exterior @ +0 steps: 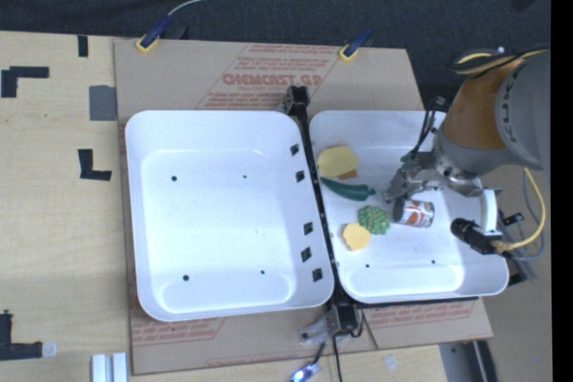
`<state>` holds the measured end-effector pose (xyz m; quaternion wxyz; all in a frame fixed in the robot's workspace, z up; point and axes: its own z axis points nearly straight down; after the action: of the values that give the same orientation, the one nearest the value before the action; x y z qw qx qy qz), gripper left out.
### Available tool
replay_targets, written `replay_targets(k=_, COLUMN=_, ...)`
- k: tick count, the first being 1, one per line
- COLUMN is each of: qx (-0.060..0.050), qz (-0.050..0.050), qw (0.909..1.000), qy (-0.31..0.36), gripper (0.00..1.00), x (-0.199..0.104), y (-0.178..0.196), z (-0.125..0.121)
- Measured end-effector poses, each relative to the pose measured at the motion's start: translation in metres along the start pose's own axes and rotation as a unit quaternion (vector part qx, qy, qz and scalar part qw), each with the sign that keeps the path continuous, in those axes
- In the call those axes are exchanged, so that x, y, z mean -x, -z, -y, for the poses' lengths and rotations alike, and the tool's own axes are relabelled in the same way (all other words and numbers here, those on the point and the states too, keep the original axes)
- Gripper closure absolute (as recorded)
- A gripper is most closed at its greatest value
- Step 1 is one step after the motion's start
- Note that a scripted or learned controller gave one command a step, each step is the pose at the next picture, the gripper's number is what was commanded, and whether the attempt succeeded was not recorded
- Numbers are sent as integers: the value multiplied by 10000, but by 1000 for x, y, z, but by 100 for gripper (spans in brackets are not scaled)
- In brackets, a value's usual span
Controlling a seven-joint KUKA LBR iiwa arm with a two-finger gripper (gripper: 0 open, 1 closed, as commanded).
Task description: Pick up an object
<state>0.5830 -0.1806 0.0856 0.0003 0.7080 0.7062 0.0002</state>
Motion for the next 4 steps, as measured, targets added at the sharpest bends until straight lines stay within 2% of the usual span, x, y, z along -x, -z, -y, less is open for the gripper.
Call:
replay_targets(k=1, qx=27, qz=5, qw=10000, qy=56, gripper=100, x=-54, y=-1, z=-89)
replay_targets(k=2, qx=89, qz=28, qw=10000, qy=19, gripper=100, x=-21, y=228, z=-88)
replay_targets(k=3, qx=74, qz=25, qw=10000, qy=22, gripper=100, x=-9, y=350, z=-86)
replay_targets(k=4, qx=67, qz=18, qw=10000, qy=30, gripper=100, x=-18, y=458, z=-86)
